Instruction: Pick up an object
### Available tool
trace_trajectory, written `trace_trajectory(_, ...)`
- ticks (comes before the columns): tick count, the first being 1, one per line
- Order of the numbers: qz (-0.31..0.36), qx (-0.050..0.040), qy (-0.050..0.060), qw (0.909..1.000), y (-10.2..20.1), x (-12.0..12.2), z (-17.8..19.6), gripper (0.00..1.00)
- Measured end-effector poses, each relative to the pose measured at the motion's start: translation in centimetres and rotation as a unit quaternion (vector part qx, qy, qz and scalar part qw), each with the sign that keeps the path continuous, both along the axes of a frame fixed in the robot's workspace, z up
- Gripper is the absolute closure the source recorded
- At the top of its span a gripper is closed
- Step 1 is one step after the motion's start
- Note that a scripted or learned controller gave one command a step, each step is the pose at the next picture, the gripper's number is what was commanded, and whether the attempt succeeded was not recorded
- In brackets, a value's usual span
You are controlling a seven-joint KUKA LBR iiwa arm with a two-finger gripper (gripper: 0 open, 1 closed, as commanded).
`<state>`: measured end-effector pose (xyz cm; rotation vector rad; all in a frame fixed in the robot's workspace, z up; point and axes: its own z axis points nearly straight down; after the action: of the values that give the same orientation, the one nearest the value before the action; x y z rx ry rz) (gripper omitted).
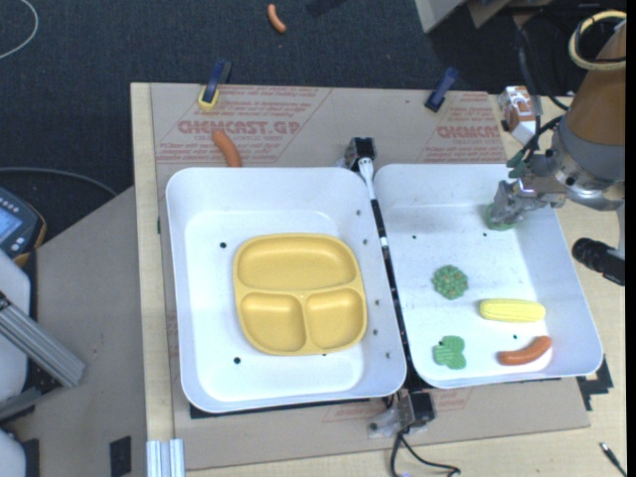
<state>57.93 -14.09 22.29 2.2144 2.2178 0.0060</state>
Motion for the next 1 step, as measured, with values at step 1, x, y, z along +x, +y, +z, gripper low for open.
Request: trace_trajectory(1, 0.002, 0.0023, 0.005, 1.0000, 5.04, 0.26, -0.36, 1.00)
